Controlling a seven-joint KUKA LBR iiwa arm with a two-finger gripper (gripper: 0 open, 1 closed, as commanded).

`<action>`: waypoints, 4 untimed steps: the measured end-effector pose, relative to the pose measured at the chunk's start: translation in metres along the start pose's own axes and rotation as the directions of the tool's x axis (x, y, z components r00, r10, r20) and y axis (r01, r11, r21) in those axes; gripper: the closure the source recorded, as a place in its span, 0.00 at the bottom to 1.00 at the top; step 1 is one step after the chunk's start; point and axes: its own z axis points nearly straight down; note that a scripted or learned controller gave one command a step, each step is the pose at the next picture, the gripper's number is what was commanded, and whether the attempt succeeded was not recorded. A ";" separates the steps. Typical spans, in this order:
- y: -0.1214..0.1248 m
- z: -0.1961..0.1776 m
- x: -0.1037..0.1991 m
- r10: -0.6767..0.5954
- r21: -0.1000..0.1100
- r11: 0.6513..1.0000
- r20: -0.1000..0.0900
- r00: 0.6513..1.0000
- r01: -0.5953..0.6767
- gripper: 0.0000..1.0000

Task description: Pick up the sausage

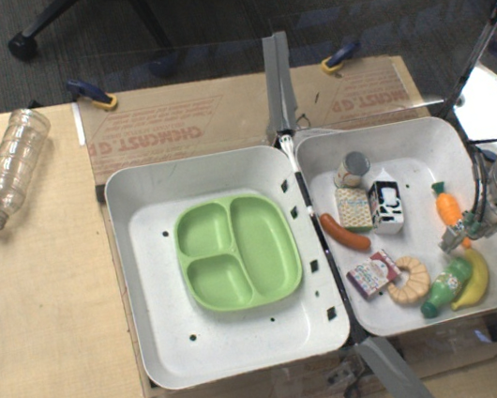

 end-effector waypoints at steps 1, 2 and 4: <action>0.000 -0.009 -0.001 0.003 -0.001 1.000 0.001 1.000 -0.003 1.00; 0.000 -0.009 -0.001 0.003 0.000 1.000 0.000 1.000 -0.003 0.00; -0.020 0.008 0.000 0.172 -0.001 0.985 0.007 0.985 -0.172 1.00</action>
